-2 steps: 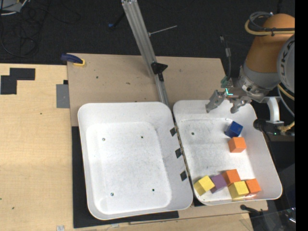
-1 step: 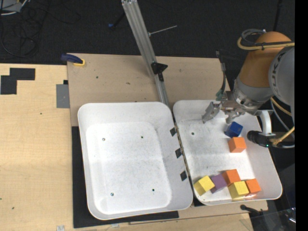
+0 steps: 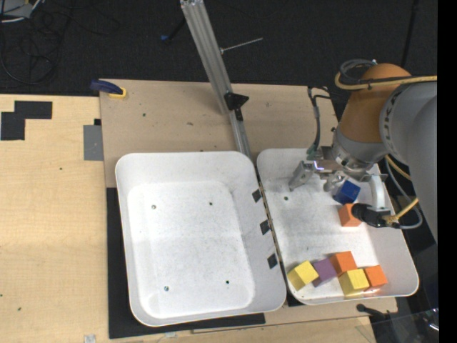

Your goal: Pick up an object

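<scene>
Nearest the camera, along the front edge of the right bin (image 3: 285, 164), a cluster of small blocks lay touching one another: a yellow block (image 3: 303, 273), a purple block (image 3: 325, 269), an orange block (image 3: 344, 261), a second yellow block (image 3: 353, 281) and a second orange block (image 3: 375, 276). All looked hard, matte and square-edged, like painted wood or foam. Both bins were shallow, white, faintly speckled trays with rounded corners; the left bin (image 3: 128, 170) sat just beside the right one.

Near the right bin's far right side, the gripper (image 3: 341, 184) hung over a blue block (image 3: 348, 191), with another orange piece (image 3: 349, 215) just in front of it. The blue block sat right at the metal fingers, but whether they were clamped on it or merely above it could not be told from this slant.

My judgement is that the risk lay in a shallow or off-centre hold: smooth flat faces against thin metal fingers could let the cube twist out on lifting. The orange piece close by could also be nudged, or caught by a finger. Loose cables (image 3: 400, 216) near the wrist could snag.
</scene>
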`<state>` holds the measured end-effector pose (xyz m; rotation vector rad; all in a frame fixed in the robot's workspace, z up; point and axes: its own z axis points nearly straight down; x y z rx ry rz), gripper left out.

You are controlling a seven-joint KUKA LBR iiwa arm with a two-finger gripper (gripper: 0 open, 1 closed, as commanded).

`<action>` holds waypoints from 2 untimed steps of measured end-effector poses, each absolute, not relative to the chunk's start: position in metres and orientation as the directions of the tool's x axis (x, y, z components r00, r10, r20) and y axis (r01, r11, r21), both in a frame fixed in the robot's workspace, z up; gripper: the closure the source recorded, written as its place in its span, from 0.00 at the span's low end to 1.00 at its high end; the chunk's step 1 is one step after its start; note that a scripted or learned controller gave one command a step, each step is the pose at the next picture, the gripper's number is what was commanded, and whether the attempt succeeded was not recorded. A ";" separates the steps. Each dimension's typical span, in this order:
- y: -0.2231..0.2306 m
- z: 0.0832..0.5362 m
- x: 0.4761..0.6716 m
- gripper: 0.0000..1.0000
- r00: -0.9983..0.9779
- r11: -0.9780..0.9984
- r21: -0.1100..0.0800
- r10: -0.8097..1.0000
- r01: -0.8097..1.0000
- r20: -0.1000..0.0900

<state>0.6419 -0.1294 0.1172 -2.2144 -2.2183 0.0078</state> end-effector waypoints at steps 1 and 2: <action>-0.128 0.089 0.642 0.00 -0.001 0.001 -0.003 1.000 1.000 0.000; -0.129 0.100 0.642 1.00 0.001 -0.001 -0.003 1.000 1.000 0.000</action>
